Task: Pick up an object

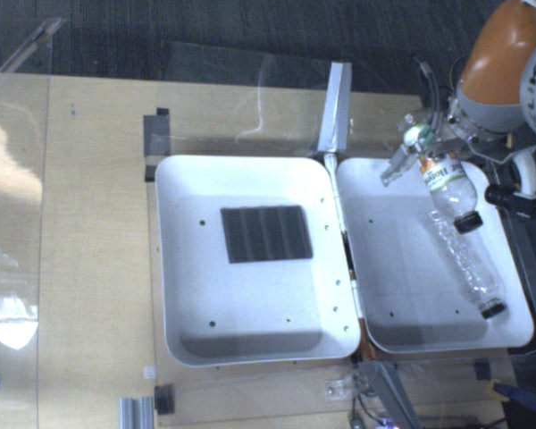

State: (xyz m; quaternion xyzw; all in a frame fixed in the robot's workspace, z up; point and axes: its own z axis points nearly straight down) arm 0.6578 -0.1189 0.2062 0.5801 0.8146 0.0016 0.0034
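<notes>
My gripper (417,155) hangs over the far edge of the right bin (384,266), below the arm's orange band (505,47). A clear plastic bottle (448,189) with a white label and a black cap lies slanted right beneath it, its base up against the gripper. Whether the bottle is gripped is unclear from this view. A second, crushed clear bottle (466,264) with a black cap lies along the right side of the same bin. In the middle of the left bin (183,311) lies a flat dark ribbed rectangle (266,234).
A metal divider post (335,105) rises at the far end between the two bins. Cables and black fittings (518,199) crowd the right bin's right rim. Bare wooden bench (71,239) spreads to the left.
</notes>
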